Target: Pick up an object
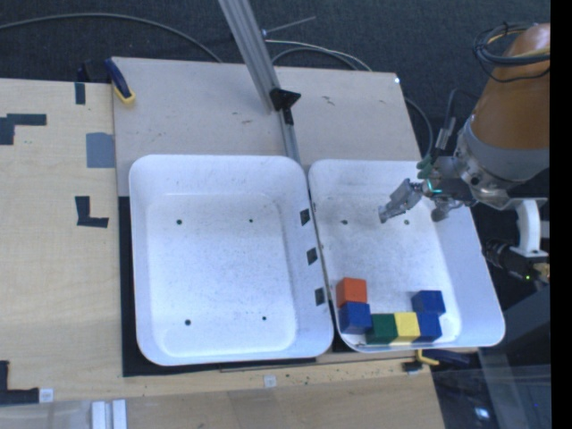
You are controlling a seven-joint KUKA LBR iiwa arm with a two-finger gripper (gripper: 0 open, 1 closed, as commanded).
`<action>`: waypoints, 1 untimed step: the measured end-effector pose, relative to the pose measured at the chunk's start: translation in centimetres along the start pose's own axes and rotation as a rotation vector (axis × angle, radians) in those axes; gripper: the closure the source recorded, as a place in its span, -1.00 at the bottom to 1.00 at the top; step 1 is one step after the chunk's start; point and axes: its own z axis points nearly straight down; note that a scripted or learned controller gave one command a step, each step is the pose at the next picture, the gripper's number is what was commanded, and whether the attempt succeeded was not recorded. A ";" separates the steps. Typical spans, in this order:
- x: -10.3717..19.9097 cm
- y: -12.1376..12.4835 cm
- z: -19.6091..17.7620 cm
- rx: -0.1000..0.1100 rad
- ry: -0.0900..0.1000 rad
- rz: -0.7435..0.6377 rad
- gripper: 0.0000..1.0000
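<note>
The tool (404,202) is hanging over the upper right part of the right bin (469,266), reaching in from the arm (509,123) at the right edge. Its fingers are too small and blurred here, so I cannot tell whether they are apart or together; nothing is showing between them.

The blocks are sitting well below the tool, bunched along the near wall of the same bin. An orange block (351,290) is lying below and to the left of the tool, with a blue block (355,316) touching its lower side. A green block (383,328) and a yellow block (407,326) are sitting side by side almost straight below the tool. A second blue block (428,303) is lying just right of the yellow one.

The left bin (214,257) is lying far left of the tool on the worktop (54,231).
</note>
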 end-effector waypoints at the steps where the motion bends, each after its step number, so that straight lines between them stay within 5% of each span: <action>1: 4.2 -1.7 9.5 0.009 0.002 -0.001 -1.00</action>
